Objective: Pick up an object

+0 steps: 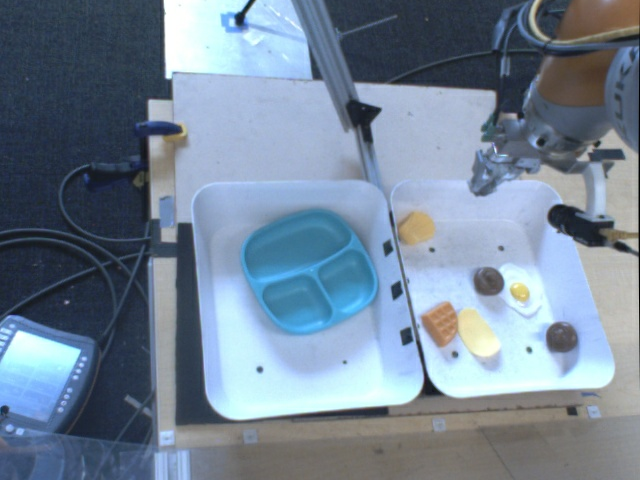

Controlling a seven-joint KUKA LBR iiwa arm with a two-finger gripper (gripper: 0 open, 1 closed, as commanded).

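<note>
Camera view: The task stood at its start; nothing had been lifted. The gripper (484, 181) hung over the far rim of the right bin (590, 363), at about 12 o'clock from the bin's centre, with the orange-banded arm (585, 38) behind it at 1 o'clock. Whether the fingers were parted or closed could not be told at this size, and nothing was seen between them.

All candidate objects lay on the right bin's floor. A yellow piece (416, 228) sat at 10 o'clock, nearest the gripper. A brown ball (488, 281) lay near the centre, with a fried egg (520, 293) just beside it at 3 o'clock. A waffle (440, 323) and a yellow oval (479, 334) lay side by side at 7 o'clock, touching or nearly so. A second brown ball (561, 337) rested at 4 o'clock, close to the wall.

Remaining work, as judged: choose an object, descend, close, lift.

The left bin (230, 368) held a blue divided tray (308, 268). A grey pole (330, 58) slanted across the surface (430, 118) towards the bins' shared wall, clear of the gripper. The crowded waffle pair and the ball by the wall appeared the harder picks.
</note>
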